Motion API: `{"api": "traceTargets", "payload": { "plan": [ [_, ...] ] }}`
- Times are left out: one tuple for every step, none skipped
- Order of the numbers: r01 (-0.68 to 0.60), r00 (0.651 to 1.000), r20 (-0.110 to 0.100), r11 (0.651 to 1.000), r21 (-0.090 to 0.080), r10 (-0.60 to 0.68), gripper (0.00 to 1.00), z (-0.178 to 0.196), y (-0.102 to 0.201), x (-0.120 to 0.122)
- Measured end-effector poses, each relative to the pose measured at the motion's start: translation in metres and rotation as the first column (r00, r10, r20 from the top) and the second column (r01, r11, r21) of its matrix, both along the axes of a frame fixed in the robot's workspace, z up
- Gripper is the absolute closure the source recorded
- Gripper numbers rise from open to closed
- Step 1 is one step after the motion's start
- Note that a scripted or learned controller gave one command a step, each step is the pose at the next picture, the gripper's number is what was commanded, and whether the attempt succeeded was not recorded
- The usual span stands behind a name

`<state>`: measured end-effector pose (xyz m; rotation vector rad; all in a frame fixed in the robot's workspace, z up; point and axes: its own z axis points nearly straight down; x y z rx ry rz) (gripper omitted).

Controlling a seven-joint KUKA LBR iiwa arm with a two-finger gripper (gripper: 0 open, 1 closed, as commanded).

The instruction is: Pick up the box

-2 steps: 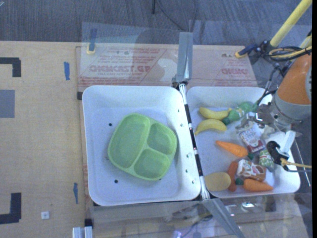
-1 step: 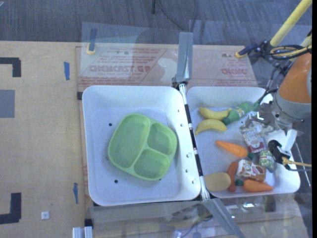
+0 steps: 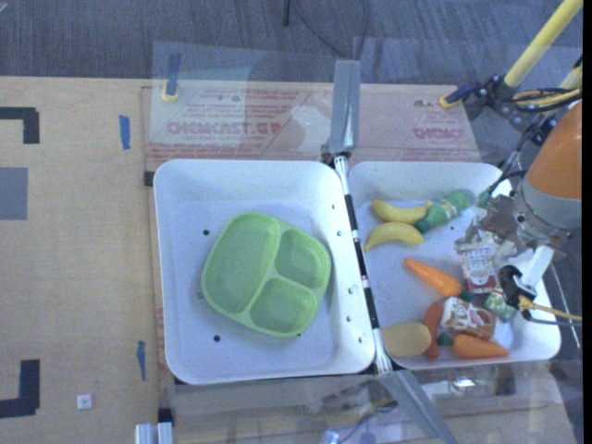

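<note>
The box (image 3: pixel 476 265) is a small white carton with red print. It stands in the right bin (image 3: pixel 421 176), towards that bin's right side. My gripper (image 3: pixel 495 246) hangs directly over the box's upper right part and seems to touch it. The grey wrist and orange band rise from it to the right. Whether the box is gripped is hidden by the wrist.
Around the box lie two bananas (image 3: pixel 396 224), a green bottle (image 3: pixel 450 206), several carrots (image 3: pixel 433 277), a printed packet (image 3: pixel 467 318) and a tan round piece (image 3: pixel 407 339). The left bin (image 3: pixel 185 192) holds a green divided plate (image 3: pixel 268 274). A yellow pole (image 3: pixel 546 35) slants at the upper right.
</note>
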<state>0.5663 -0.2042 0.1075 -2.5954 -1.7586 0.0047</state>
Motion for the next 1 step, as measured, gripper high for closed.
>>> {"api": "traceTargets", "payload": {
  "plan": [
    [0.078, 0.997, 0.001, 0.997, -0.004, -0.078, 1.00, 0.1218, 0.0374, -0.0053]
  ]
}}
